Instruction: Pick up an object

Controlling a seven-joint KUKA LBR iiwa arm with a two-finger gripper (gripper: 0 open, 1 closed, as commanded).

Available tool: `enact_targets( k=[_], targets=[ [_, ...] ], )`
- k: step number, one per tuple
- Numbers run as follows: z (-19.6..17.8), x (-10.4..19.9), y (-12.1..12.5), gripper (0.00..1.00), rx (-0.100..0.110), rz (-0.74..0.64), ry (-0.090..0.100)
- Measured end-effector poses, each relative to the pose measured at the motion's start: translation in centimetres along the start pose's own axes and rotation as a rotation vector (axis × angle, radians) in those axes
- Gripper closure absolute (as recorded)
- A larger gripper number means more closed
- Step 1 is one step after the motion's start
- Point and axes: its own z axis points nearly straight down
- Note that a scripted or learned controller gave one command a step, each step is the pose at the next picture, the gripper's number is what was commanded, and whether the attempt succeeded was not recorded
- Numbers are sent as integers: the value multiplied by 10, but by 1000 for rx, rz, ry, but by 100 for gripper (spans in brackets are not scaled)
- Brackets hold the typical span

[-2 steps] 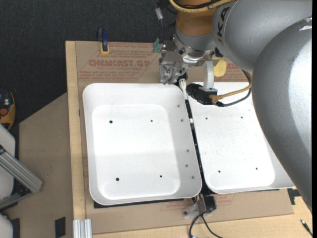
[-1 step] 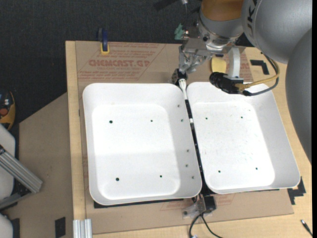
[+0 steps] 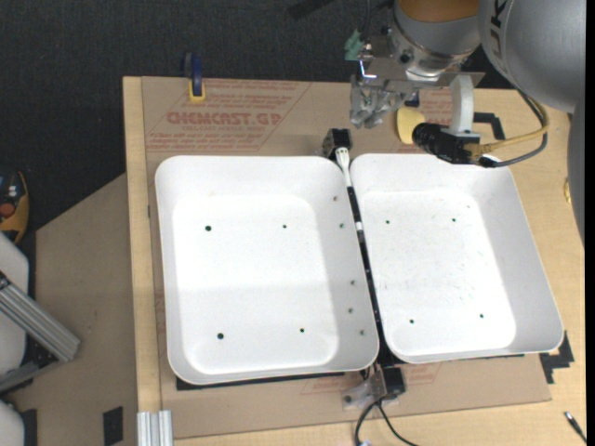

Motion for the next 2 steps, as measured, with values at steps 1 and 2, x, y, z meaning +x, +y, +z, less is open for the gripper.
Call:
enact_targets(
  k=[1,2],
  targets=[
    [80,87,-19,100,17,-10,3],
    [17,41,-9,100,-1,3,0]
  ],
)
